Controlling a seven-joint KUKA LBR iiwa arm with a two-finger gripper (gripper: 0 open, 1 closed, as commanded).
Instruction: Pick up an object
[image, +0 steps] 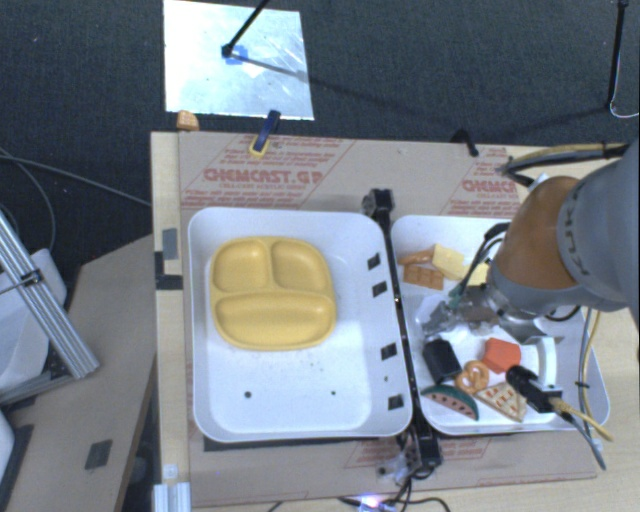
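The end effector hangs low inside the right bin, near its left wall, and I cannot tell its state. Just below it lie a black block, a pretzel, a watermelon slice, a waffle piece and an orange block, none of them gripped. The left bin holds a yellow divided plate.

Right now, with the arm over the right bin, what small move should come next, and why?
Probably a short descent. The gripper hangs low in the right bin, above the black block, with no object visibly between its fingers. The orange block and pretzel lie close by, so go straight down.
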